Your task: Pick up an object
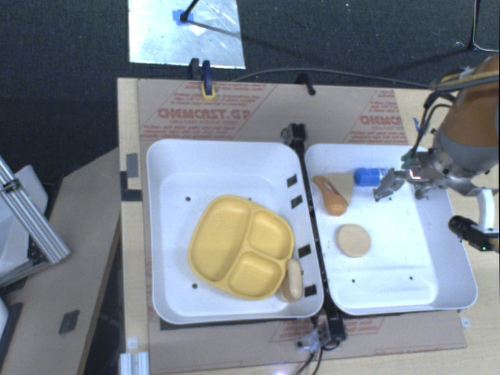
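Jaws spread, nothing between them; gripper hovers in right bin just beside blue cylinder. Orange piece and tan disc lie near. Approach step; next needs descent over the cylinder.

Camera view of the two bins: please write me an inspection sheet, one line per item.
Surface: left bin and right bin, side by side on a brown board.
Job's things: yellow tray and beige piece in left bin; orange piece, blue object, tan disc in right bin.
Clutter: nothing seen.
Hand: hand over right bin, beside the blue object, nothing seen held.
Cables: black cable along the board's far edge.
Surroundings: dark floor, foil sheet.
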`<state>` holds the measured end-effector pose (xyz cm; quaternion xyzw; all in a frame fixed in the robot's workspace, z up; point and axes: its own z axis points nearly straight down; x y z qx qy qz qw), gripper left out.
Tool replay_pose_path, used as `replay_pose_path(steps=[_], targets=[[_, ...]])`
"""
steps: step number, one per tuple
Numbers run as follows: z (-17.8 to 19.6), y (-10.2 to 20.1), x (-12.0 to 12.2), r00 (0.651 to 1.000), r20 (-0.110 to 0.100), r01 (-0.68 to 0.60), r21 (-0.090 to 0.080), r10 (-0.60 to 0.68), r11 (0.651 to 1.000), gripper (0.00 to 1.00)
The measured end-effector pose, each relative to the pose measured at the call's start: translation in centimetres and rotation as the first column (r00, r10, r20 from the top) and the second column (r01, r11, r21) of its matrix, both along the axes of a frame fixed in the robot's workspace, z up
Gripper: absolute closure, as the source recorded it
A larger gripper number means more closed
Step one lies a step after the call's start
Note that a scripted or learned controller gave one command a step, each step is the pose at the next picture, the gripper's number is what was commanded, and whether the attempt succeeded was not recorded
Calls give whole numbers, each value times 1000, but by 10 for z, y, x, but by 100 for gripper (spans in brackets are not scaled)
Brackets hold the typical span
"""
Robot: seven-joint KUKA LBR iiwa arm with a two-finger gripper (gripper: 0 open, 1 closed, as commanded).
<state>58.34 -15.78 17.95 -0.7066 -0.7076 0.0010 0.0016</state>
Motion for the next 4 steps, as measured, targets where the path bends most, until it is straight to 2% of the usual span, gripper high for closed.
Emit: replay_pose_path(steps=[2,3,4], targets=[[-97,-3,9,1000,2,0,0,0,1000,0],[-83,-3,11,1000,8,-1,-2,1,1000,100],[-28,-14,16,1000,11,1,-3,-1,1000,100]])
